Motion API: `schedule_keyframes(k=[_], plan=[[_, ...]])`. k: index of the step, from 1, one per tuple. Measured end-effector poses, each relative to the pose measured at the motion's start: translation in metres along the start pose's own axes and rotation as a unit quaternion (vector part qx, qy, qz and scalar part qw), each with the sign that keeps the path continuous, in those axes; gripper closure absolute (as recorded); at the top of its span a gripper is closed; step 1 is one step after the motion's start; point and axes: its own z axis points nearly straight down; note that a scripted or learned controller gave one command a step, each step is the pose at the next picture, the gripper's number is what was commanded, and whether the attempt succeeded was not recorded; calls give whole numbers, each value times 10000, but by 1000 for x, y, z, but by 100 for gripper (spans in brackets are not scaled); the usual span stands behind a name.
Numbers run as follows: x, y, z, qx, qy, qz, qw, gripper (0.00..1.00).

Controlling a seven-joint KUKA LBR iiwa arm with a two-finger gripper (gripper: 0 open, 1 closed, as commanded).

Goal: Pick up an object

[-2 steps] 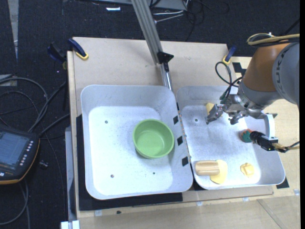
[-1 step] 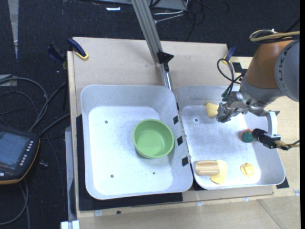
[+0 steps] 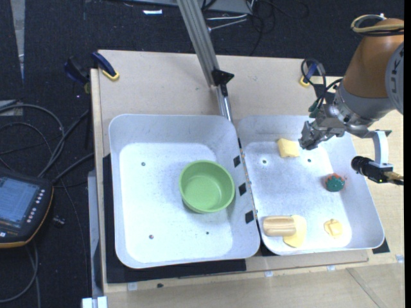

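I had the bench (image 3: 160,82) under the camera with its two white bins side by side; the left bin (image 3: 128,172) held a green bowl (image 3: 207,186) near its middle, and the right bin (image 3: 302,178) held the small things I could go for. The arm (image 3: 376,63) reached in from the right and hung over the far end of the right bin, with the gripper (image 3: 308,140) pointed down and somewhat leftward. I could not tell from this slant whether its tips were apart or together, and I saw nothing between them. What the next move turned on, as I judged it, was the yellow block (image 3: 288,148): it lay just to the left of the gripper tip and a shade nearer to me, close enough that a short shift left and a drop should have set the tip over it. Its long axis looked to run roughly left to right, though it was small and I would not swear to that. The other pieces sat well apart from the gripper: a green and red piece (image 3: 334,183) toward the right wall, a tan roll (image 3: 279,225) touching a yellow wedge (image 3: 296,238) at the near edge, and a little yellow piece (image 3: 332,227) beside them.
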Motion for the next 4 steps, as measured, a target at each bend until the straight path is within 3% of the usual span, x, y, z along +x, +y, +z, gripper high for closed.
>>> schedule_keyframes(k=[1,4], plan=[[0,0,7,29,4,1,10000,100],[143,-47,-8,28,9,-17,10000,100]])
